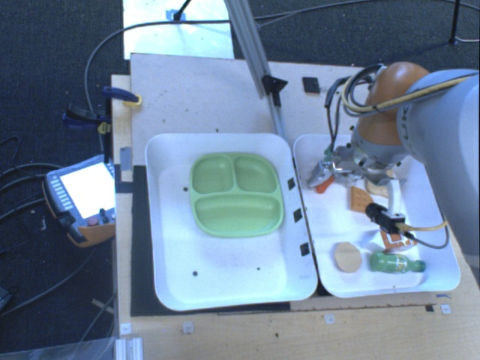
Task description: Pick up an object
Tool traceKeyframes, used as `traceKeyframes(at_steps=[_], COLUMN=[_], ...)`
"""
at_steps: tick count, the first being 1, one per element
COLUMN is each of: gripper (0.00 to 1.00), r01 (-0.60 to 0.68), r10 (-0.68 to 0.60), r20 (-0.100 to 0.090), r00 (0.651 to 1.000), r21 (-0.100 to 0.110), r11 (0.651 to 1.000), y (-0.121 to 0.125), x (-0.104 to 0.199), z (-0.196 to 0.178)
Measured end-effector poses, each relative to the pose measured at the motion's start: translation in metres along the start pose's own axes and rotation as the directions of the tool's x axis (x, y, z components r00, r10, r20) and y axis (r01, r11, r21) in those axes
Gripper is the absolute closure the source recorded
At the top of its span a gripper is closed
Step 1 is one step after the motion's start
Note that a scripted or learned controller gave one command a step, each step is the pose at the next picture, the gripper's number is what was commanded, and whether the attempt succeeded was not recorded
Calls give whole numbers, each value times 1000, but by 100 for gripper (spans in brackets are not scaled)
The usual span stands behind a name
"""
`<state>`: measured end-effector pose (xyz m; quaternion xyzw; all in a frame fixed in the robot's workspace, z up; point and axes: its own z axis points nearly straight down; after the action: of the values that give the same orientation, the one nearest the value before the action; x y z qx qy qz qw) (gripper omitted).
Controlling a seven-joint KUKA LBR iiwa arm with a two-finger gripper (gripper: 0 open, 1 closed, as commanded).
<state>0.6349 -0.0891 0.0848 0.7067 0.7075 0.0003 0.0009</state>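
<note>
1. Claw: low in the right bin, just right of the green plate and across the wall between the two bins. How far open: cannot tell, since the tip is small and blurred from this angle.
2. Nothing clearly gripped. A small red-orange piece sits right at the claw's lower tip, touching it or nearly so; which of the two cannot be told.
3. Red-orange piece: tiny and bright against the white floor, shape unclear. Nearest to the green plate of all the loose things in the right bin.
4. Other loose things, all right of the green plate:
   - a tan block, near the claw, level with the plate's middle;
   - an orange and white packet, further right and lower;
   - a round tan disc, below the plate's lower edge;
   - a green bottle, lying on its side just right of the disc.
5. Arm: in from the right, well right of the green plate, bent down and leftward at the wrist. Orange band up and to the right of the claw, with black cables looped beside it.
6. Green plate: three compartments, flat in the left bin, apart from the claw.
</note>
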Motion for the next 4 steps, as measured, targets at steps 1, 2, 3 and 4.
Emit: traceKeyframes(at_steps=[1, 2, 3, 4], gripper=[100, 100, 100, 100], r01=[0, -1, 4, 4], r10=[0, 1, -4, -4], r20=[1, 0, 0, 0], r00=[1000, 1000, 1000, 1000], r21=[-5, -6, -7, -6], r11=[1000, 1000, 1000, 1000], y=[2, 2, 11, 12], x=[0, -9, -1, -1], z=[-13, -74, -125, -180])
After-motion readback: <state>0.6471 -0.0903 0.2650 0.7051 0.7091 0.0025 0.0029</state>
